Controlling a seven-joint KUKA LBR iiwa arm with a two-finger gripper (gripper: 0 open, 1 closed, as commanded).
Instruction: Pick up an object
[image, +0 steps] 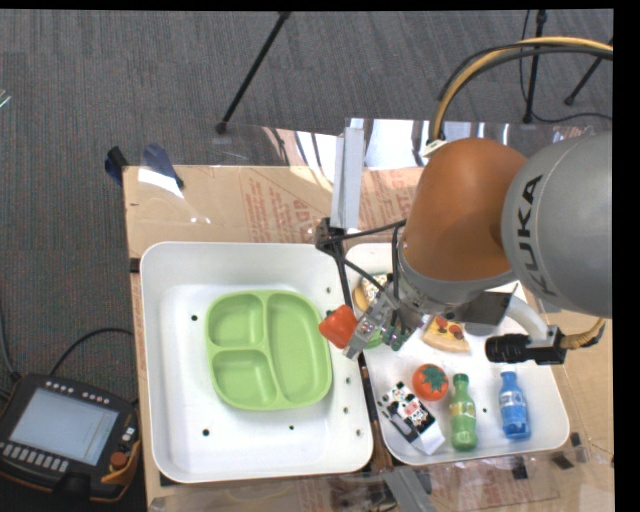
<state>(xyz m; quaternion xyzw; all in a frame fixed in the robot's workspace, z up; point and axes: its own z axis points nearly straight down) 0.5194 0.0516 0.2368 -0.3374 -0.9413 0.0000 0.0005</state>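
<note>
My gripper (350, 336) hangs over the divide between the two bins, under the big orange wrist band. A small orange-red block (337, 325) sits at its tip, pressed against a silver finger (362, 334), just above the left bin's right rim. The gripper looks shut on this block. In the right bin (555, 440) lie a red tomato (431, 380), a green bottle (461, 410), a blue bottle (513, 405), a black-and-white carton (408, 412) and a pizza slice (447, 336). The arm hides the far part of that bin.
A green three-compartment plate (268, 350) lies in the middle of the left bin (170, 420). A thin black rod (345, 262) slants down beside the gripper. A teach pendant (65, 430) sits off the bench at lower left.
</note>
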